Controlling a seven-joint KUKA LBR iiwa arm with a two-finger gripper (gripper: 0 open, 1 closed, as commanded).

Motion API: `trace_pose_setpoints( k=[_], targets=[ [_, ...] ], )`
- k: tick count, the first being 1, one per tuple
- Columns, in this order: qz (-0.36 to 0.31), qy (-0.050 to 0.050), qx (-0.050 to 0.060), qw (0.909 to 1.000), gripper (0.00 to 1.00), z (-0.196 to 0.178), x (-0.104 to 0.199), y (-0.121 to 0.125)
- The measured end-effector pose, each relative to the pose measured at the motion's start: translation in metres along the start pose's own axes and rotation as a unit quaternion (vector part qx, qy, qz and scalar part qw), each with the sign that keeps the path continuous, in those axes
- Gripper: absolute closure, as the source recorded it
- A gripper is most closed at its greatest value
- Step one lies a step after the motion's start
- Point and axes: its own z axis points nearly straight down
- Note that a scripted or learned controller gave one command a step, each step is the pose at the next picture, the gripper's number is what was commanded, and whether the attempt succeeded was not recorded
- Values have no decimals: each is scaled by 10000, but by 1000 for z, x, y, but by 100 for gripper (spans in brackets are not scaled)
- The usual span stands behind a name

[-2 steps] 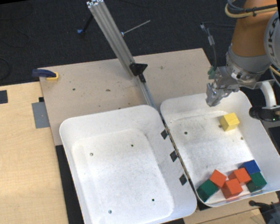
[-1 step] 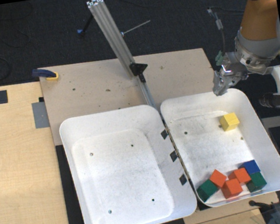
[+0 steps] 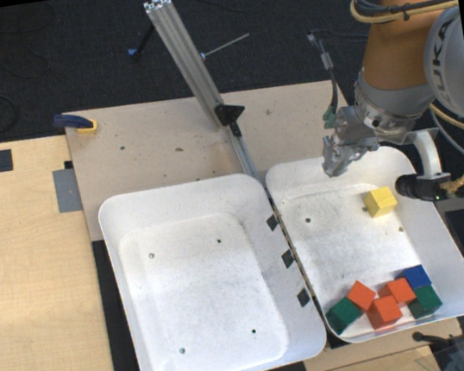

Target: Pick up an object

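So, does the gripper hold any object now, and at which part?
Nothing shows in the gripper. It hangs over the right bin's far edge, apart from the yellow block.

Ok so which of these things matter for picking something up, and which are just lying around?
For the job:
gripper
yellow block
orange blocks
green blocks
blue block
right bin

Lying about:
left bin
aluminium rail
blue and yellow clamp
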Motion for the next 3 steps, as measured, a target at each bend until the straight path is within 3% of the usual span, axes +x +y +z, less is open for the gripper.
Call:
trace_pose_setpoints(
  k=[3],
  targets=[
    [-3, -4, 4, 10000, 100, 25, 157, -23]
  ],
)
